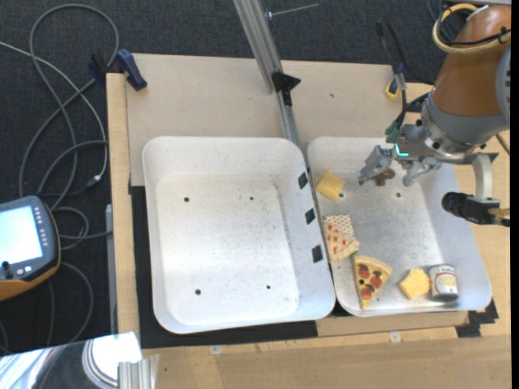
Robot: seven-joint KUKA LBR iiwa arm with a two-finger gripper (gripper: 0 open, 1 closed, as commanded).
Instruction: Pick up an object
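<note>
My gripper [393,172] hangs over the back part of the right bin [422,225], its two grey fingers [375,168] spread apart. A small brownish shape sits between them under the palm; I cannot tell what it is. A yellow cheese block [330,186] lies to the gripper's left, near the bin's left wall. Further forward lie a checkered wafer slice [340,235], a pizza slice [371,278], a second yellow cheese wedge [414,283] and a small can [443,281] on its side.
The left bin [227,233] stands beside the right one. A metal pole [259,35] slants down to the divide between the bins. Clamps sit at the bench's back edge, and cables and a pendant [24,245] lie on the floor at left.
</note>
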